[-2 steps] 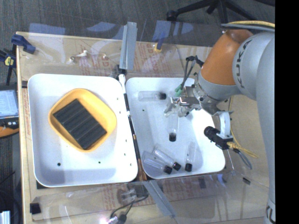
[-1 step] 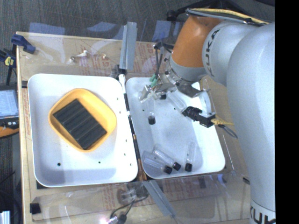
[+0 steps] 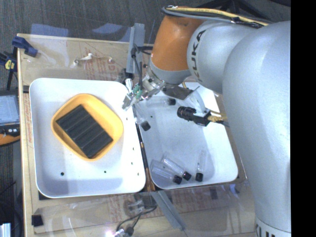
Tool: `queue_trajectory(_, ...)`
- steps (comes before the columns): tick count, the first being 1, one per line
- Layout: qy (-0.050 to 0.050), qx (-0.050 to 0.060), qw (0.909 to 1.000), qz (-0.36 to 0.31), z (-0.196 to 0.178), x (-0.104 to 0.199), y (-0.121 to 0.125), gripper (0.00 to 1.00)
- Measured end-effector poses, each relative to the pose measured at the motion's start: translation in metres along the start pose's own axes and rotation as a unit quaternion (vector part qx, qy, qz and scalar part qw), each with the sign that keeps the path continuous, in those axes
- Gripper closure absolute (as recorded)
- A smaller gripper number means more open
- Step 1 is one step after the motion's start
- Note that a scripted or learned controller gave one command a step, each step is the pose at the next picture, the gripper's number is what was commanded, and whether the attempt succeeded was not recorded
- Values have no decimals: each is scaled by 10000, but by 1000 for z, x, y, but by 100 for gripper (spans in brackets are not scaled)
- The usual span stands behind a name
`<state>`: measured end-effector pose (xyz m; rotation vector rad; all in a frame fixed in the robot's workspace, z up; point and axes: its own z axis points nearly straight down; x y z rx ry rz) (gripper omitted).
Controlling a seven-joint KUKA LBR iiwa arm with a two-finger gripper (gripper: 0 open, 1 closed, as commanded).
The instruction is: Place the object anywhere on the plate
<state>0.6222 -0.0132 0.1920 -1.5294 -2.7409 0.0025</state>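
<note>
A yellow plate with a dark ribbed middle lies in the left bin. My gripper hangs at the top of the seam between the two bins, just past the plate's upper right corner. Clear vials with black caps lie at the near end of the right bin. A small dark piece sits on the right bin's floor below the gripper. Another small dark cap lies close under the wrist. I see nothing clearly held at the gripper's tip.
The grey arm with its orange band covers the far right of the bench. A black cylindrical fitting with a cable juts over the right bin. Clamps and metal brackets stand behind the bins.
</note>
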Motion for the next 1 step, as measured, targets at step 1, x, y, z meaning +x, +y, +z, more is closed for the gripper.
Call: queue_trajectory(1,-1,0,10000,2,0,0,0,0)
